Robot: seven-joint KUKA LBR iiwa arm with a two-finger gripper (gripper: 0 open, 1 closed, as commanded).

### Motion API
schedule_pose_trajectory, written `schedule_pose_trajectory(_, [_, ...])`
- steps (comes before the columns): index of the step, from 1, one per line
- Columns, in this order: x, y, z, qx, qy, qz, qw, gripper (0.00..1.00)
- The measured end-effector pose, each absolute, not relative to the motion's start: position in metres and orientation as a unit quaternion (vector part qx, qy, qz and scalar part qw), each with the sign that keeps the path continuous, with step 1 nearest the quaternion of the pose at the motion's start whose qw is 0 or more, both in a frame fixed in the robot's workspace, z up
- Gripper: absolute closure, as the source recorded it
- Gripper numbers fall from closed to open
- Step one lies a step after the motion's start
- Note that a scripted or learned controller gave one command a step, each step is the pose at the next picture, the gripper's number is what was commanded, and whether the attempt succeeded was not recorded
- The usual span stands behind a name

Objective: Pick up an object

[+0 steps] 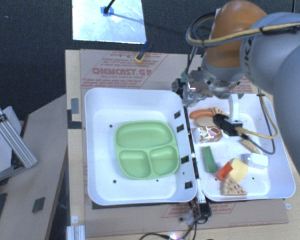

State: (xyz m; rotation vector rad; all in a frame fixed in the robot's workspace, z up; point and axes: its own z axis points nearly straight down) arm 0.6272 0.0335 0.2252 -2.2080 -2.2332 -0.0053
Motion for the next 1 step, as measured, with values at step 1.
schedule_pose_trajectory(1, [0.6316,0.0531,0.2144,-0.705,-0.710,-0.0006,0.000,1.00])
